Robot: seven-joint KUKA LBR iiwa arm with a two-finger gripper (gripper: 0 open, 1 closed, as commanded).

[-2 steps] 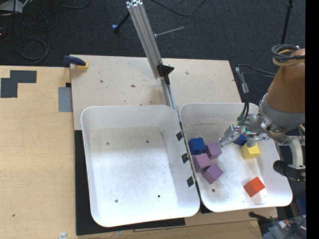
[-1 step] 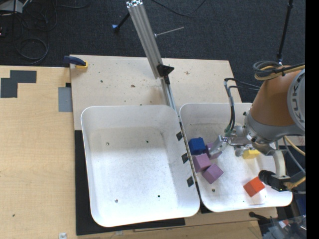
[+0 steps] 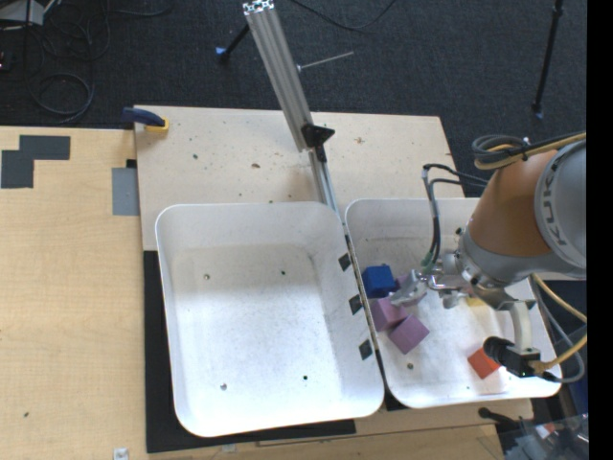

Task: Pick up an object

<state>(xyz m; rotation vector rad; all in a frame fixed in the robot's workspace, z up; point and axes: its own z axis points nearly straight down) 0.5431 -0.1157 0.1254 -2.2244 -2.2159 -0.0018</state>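
Camera view: arm (image 3: 522,220) enters from the right, orange band uppermost, wrist bent down over the right bin (image 3: 450,402). Gripper (image 3: 410,293) low inside that bin, reaching toward the divider side, metal parts just beside a blue block (image 3: 378,279) and above two purple blocks (image 3: 398,324) (these lie touching each other, close to the bin's left wall). Cannot tell how wide the gripper stands, nor whether it has hold of anything; nothing shows plainly in its grasp. Red block (image 3: 484,363) sits apart near the bin's front right, next to a black cable fitting. Left bin (image 3: 172,220) beside it, sharing the middle edge. Slanted aluminium post (image 3: 283,65) rises behind the bins.
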